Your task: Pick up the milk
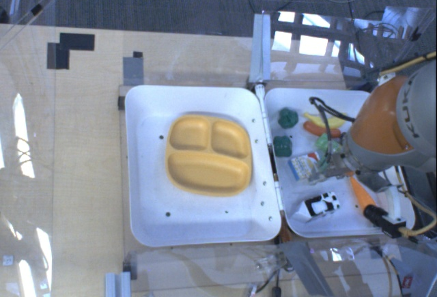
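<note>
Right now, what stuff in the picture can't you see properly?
- Gripper: the arm's orange band hides its fingers, so open or shut is unclear.
- Milk: small and blurred, touching or apart unclear.
- Carrot: top end under the arm.
- Banana: partly behind a black cable.

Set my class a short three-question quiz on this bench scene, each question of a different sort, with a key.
1. True or false: the yellow divided tray lies in the left bin.
2. Which bin holds the black-and-white milk carton? A left, B right.
3. Fill in: the gripper hangs over the ____ bin, near the small blue-and-white packet.

Key: 1 true; 2 B, the right bin; 3 right.
</note>
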Robot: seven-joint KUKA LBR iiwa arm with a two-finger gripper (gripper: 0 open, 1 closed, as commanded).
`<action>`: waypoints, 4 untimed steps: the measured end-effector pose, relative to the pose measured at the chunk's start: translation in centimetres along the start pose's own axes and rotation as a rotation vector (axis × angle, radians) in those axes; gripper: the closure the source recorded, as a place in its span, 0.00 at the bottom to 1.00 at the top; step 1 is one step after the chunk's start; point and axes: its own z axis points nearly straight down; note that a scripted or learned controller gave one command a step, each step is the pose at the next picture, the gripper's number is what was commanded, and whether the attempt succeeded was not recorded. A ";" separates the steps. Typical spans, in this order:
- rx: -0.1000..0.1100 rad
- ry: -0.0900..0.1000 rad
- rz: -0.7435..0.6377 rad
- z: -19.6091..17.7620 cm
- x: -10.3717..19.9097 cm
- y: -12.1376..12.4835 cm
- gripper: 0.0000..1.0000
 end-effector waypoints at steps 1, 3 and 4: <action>-0.002 -0.005 0.003 0.1 -0.2 0.0 0.00; 0.009 0.002 -0.171 -1.4 1.5 -1.8 0.00; 0.001 -0.003 -0.205 0.3 -0.8 9.9 0.00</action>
